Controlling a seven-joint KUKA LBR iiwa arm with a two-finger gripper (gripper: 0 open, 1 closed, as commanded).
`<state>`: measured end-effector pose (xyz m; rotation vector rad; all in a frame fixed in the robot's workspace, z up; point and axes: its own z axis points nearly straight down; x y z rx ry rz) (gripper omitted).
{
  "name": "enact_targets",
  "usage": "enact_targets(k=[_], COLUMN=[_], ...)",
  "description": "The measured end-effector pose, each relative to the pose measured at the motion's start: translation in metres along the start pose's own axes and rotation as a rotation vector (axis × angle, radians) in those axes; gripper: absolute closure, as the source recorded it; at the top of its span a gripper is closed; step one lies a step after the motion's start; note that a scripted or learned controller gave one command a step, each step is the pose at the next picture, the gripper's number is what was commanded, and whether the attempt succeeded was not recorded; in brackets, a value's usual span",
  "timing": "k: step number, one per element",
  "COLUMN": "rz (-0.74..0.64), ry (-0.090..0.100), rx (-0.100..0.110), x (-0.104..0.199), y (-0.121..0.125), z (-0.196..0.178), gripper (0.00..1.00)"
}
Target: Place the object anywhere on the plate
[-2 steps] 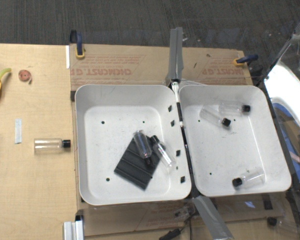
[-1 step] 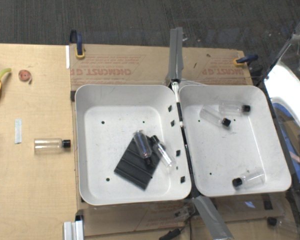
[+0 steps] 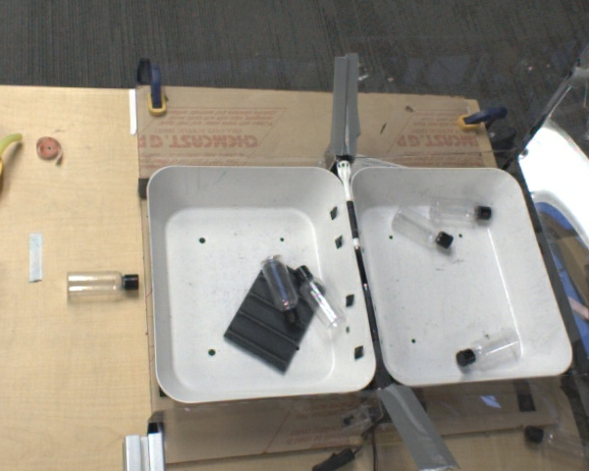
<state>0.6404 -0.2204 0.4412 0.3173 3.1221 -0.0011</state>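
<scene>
A flat black ribbed plate (image 3: 265,327) lies tilted in the left bin (image 3: 177,214), towards its front middle. A clear bottle with a grey cap (image 3: 280,283) rests on the plate's upper corner. Beside it, a second clear bottle with a black cap (image 3: 315,297) lies at the plate's right edge, partly on the bin floor. In the right bin (image 3: 530,263), two clear black-capped bottles (image 3: 421,230) (image 3: 459,212) lie near the back, and a third (image 3: 489,350) lies at the front right.
Another clear bottle with a black cap (image 3: 100,283) lies on the wooden bench left of the bins. A small white strip (image 3: 35,257) and a red disc (image 3: 47,148) sit further left. Clamps hold the cardboard behind the bins.
</scene>
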Motion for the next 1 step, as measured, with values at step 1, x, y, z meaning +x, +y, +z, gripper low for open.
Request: enact_targets(k=[1], rz=[0.000], ry=[0.000], rx=[0.000], x=[0.0000], y=[0.0000], z=[0.0000], gripper=[0.00])
